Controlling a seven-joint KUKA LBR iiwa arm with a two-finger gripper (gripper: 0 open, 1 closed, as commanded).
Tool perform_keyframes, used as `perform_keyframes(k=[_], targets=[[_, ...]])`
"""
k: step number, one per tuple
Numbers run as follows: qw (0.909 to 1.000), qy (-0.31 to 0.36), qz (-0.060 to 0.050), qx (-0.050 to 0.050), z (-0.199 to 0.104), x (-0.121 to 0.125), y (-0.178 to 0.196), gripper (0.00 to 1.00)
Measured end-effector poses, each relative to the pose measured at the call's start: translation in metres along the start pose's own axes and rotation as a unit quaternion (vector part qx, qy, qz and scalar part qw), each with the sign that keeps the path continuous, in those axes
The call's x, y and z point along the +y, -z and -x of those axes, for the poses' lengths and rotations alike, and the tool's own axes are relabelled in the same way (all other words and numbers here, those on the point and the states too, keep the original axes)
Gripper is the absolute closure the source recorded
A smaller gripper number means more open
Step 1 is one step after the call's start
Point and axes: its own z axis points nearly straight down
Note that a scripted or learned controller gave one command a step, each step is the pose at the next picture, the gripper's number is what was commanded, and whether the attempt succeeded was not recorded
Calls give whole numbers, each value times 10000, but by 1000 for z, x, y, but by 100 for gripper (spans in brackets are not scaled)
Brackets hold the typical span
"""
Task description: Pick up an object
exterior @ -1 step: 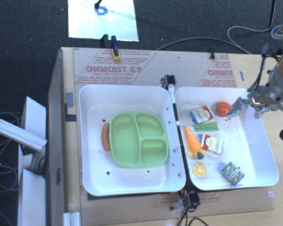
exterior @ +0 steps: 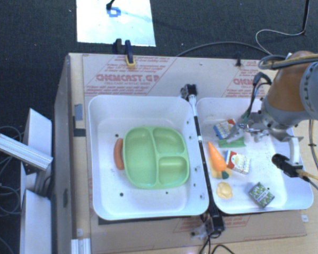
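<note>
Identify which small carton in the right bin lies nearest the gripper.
The blue-and-white carton, beside the gripper; the red-and-white one and the green one lie farther.

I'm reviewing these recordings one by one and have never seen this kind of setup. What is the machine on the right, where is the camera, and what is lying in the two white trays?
One camera looks down at a slant on a bench with two shallow white bins. The grey and orange shape on the right is a robot arm; its claw hangs low over the right bin, near a small blue and white packet. I cannot tell whether it holds anything. That bin also holds a toy carrot, a red and white packet, a yellow piece and a dark green packet. The left bin holds a green divided plate with a sausage-like toy beside it.
</note>
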Motion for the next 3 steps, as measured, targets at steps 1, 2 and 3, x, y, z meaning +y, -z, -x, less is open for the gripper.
perform_keyframes(k=[1, 2, 3], targets=[[10000, 9, 21, -4, -16, 45, -35, 0], [10000, 12, 38, -7, -15, 46, -24, 100], [10000, 8, 44, -3, -79, -33, 126, 100]])
